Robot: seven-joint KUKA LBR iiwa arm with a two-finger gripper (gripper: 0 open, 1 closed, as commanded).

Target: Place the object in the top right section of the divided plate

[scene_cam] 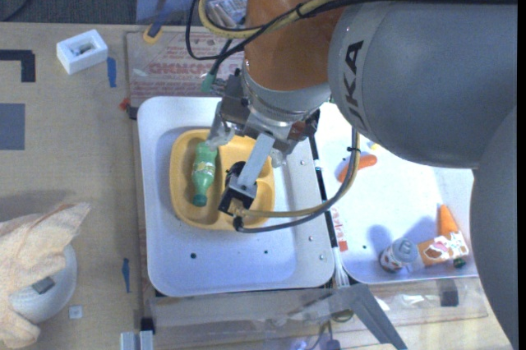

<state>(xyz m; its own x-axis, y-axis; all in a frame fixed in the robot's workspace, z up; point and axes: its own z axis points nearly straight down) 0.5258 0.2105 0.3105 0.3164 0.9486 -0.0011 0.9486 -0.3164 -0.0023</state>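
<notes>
1. Grey arm with orange band reaches in from the view's right and hangs over the left shallow white bin on the desk.
2. A yellow divided plastic plate sits in that bin, toward its far half.
3. A green plastic bottle with a yellow cap lies flat in the plate's compartment on the view's left. The cap end points to the far rim and the base toward the near rim.
4. The claw is just above the bottle's cap end, at or very near it. Contact cannot be judged from this angle.
5. Claw state: cannot tell whether it is released or clenched, since the wrist hides most of it. No grasp on the bottle is visible.
6. The right shallow white bin holds an orange carrot-shaped piece, a colourful printed carton just beside it, and a small grey rounded object touching the carton's left end.
7. On the desk left of the bins are a small white box, far side, and a beige crumpled cloth, near side.
</notes>
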